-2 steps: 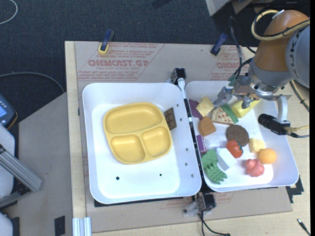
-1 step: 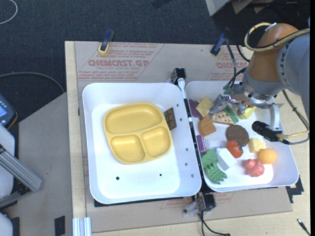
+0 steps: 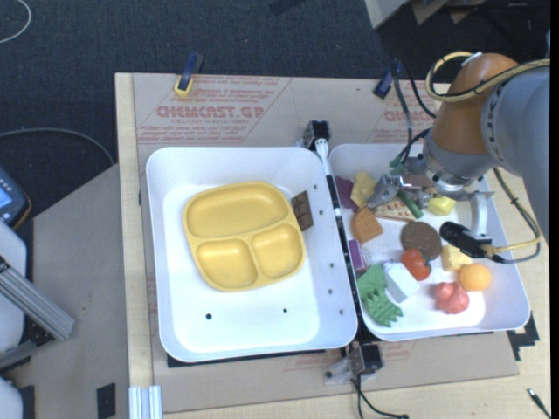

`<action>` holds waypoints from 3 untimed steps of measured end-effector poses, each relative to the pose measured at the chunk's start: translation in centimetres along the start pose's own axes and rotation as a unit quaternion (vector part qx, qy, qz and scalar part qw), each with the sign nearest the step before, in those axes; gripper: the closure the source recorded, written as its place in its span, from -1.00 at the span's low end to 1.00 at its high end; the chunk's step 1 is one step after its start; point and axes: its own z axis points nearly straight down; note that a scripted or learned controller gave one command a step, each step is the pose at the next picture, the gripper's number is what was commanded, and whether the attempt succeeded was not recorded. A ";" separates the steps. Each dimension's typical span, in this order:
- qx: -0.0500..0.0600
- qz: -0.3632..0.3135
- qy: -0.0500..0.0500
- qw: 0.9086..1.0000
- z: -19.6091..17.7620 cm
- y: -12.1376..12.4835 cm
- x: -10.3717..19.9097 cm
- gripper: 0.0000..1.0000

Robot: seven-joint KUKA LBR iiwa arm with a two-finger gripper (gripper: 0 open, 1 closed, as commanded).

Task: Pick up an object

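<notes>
From my remote station I look down at a slant on a bench that carries two shallow white bins side by side.

The left bin holds a yellow divided plate with three compartments, lying flat. A small brown block touches the plate's right edge.

The right bin is crowded with small toy foods, and any object for picking lies there or in the left bin. A yellow piece and a purple piece sit by the bin's upper left wall. Below them is a tan wedge. A dark brown disc lies near the middle, with a red piece touching its lower edge. A white block lies beside a green spiky piece at the lower left. A pink-red piece and an orange ball sit toward the lower right.

The grey arm comes in from the right with its orange band bent over the upper part of the right bin. The gripper is low over that bin's upper left area, between the yellow piece and the dark brown disc and just above the tan wedge. I cannot tell whether the gripper is open or closed, and I cannot tell whether it holds anything.
</notes>
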 end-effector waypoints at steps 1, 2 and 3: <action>-0.004 0.000 -0.001 1.000 -1.4 0.2 -0.1 1.00; -0.006 0.000 -0.001 1.000 -7.9 0.5 -0.1 1.00; -0.006 0.000 -0.002 1.000 -14.2 0.2 -0.4 1.00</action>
